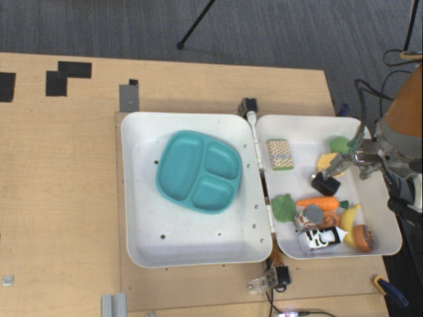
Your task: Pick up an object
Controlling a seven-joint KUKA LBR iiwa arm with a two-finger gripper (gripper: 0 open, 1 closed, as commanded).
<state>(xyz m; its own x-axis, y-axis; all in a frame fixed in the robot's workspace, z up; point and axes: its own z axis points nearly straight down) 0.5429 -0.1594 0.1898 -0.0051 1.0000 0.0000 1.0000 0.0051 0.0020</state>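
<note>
Starting at the left, the left bin (132, 197) carries only a teal divided plate (198, 170), lying flat near its middle, well apart from the action. Across the divider, the right bin (297, 127) is the busy one: a patterned sponge (280, 154) sits alone near the top left, a green leafy piece (284, 207) lies lower by the divider, and beside it an orange carrot (318, 205) lies with its long axis running left to right.

Now the key spot. The pincer (338, 164) reaches in from the right edge of that bin, its dark tip pointing left and down, and just at that tip sit a yellow piece (326, 159) and a black block (325, 184) (the block touching or nearly touching the tip, hard to call). How wide the pincer stands, I cannot tell; nothing shows clearly held between it.

My read: the nearest candidates lie immediately left and below the tip, so a short drop should do. The crowding there could spoil the grab.
</note>
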